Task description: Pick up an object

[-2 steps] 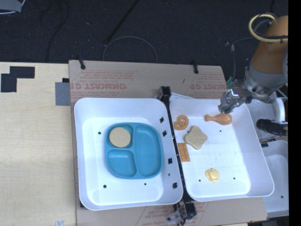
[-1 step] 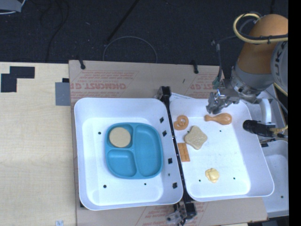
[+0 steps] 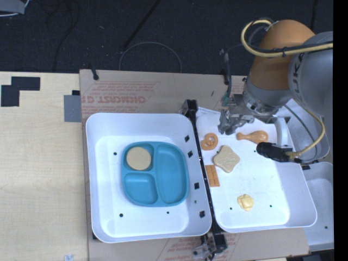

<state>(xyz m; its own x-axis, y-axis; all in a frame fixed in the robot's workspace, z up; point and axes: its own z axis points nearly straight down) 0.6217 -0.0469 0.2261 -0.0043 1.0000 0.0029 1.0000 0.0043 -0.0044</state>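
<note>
In the right bin [image 3: 293, 211] lie an orange pretzel-like ring [image 3: 209, 141], a tan slice of bread [image 3: 226, 159], an orange drumstick-shaped piece [image 3: 253, 136], a small yellow lump [image 3: 246, 202] and a thin brown strip [image 3: 211, 175]. My gripper [image 3: 229, 125] hangs over the bin's far left part, just beyond the ring and left of the drumstick. Nothing shows between its fingers. A blue divided tray [image 3: 163, 181] sits in the left bin [image 3: 103, 205], with a tan round cookie [image 3: 138, 158] in its upper left compartment.
A black divider [image 3: 197, 162] runs between the two bins. A black cable part [image 3: 274, 151] of the arm reaches over the right bin's right side. Cardboard [image 3: 136, 94] lies under the bins, and pale wooden bench [image 3: 38, 173] stretches to the left.
</note>
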